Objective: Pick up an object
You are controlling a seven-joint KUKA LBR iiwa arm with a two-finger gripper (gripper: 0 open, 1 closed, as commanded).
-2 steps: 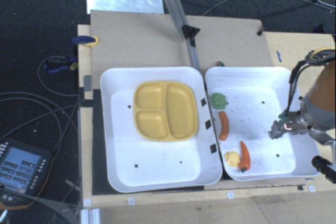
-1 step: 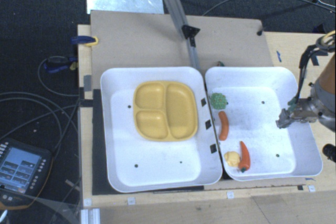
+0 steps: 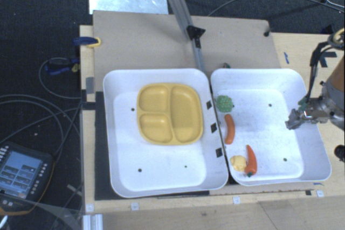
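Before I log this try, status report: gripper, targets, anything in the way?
Gripper at right bin's right edge, holding nothing seen. Broccoli, sausage, carrot, yellow piece along left wall. Path between unobstructed.

The robot's arm [image 3: 335, 89] comes in from the right side. It is grey, and it bends down toward its wrist. At the end sits the gripper [image 3: 294, 120], a small grey claw. The claw points to the left and a bit down. The wrist is just to the right of the claw and a little higher.
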